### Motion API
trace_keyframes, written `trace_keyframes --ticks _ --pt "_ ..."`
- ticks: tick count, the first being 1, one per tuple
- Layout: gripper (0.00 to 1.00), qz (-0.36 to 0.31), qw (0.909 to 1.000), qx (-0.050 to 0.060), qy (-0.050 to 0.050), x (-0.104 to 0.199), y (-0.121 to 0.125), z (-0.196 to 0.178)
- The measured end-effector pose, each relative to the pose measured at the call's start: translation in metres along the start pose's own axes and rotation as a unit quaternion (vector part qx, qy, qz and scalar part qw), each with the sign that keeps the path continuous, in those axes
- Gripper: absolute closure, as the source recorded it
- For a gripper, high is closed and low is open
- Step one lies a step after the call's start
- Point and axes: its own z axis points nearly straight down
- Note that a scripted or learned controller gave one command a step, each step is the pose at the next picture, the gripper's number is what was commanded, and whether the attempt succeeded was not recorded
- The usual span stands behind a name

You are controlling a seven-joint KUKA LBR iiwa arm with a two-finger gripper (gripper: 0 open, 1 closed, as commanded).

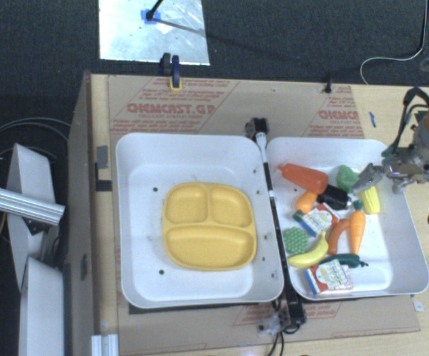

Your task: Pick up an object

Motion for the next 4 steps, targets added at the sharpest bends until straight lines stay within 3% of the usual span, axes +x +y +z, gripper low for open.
trace_keyframes --ticks 1,2,3,4 --pt "0.00 0.001 1.0000 0.000 0.000 0.012 0.090 0.134" --pt "0.00 0.001 1.0000 0.000 0.000 0.035 0.053 0.133" --pt "0.00 0.001 1.0000 -0.002 -0.001 -0.021 0.074 0.077" --pt "0.00 0.001 1.0000 0.000 -0.001 -0.031 0.057 0.133"
